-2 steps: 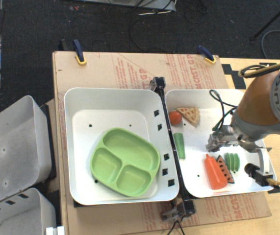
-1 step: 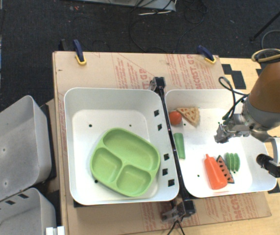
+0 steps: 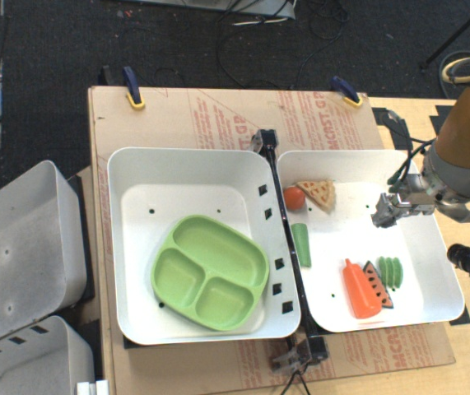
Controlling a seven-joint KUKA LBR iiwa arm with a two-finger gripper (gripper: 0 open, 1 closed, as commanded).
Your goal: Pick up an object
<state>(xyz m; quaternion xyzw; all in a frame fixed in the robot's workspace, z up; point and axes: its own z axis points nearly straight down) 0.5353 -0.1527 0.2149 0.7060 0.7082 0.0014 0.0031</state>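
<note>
Two bins, orange carrot [image 3: 360, 290] in right bin [image 3: 432, 257], below hand [image 3: 386, 214].

The brown board [image 3: 193, 113] under the two bins carries repeated red printing — upside down from this camera and too small and blurred to read with confidence. No other lettering, number or brand can be made out on anything else here.

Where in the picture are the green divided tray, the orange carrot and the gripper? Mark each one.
green divided tray [image 3: 187, 239]: camera view, on the ridge near its upper rim.
orange carrot [image 3: 360, 290]: camera view, middle of its body.
gripper [image 3: 385, 216]: camera view, at its dark fingertips above the right bin.
</note>
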